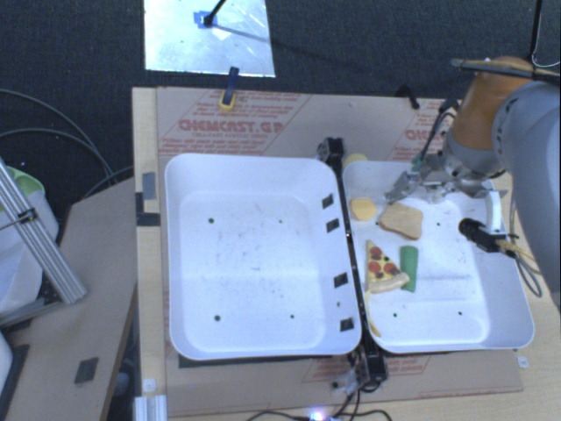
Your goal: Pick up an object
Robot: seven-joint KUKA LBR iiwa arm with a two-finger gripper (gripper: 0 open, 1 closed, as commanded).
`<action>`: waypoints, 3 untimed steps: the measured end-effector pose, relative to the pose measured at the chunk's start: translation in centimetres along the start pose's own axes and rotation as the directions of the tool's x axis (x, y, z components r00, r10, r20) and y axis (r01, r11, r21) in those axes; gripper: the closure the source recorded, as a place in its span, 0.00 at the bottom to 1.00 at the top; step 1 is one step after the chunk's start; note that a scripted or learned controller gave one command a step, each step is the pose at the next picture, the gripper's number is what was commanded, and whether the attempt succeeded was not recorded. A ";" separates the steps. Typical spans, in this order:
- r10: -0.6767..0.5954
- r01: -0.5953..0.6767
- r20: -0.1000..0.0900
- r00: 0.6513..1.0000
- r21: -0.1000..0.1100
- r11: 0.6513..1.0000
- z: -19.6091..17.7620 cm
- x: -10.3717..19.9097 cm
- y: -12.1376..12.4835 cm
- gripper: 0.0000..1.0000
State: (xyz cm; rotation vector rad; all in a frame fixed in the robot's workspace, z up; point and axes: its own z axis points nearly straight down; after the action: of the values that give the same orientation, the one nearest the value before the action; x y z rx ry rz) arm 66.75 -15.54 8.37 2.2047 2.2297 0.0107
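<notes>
Cardboard (263, 117) (printed red) underlies two white bins (254, 261) on dark carpet (70, 51).

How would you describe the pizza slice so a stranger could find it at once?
Look in the right-hand bin, near its left wall. The pizza slice lies there, beside an upright green block and below a tan bread piece. It alone is triangular with red spots.

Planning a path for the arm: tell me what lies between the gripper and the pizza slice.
In the camera view, the tan bread slice lies between the gripper and the pizza slice, in the right bin.
</notes>
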 end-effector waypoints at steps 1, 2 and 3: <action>0.015 -0.015 0.001 1.000 0.009 1.000 -1.9 -5.0 -6.9 0.00; 0.001 -0.001 0.001 1.000 0.001 1.000 -0.3 3.1 -3.7 0.00; 0.016 -0.016 0.002 1.000 0.004 1.000 -0.6 -0.1 -11.8 0.00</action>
State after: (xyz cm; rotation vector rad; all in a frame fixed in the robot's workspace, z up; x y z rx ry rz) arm 54.94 -15.74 8.85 2.2230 2.2134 0.0048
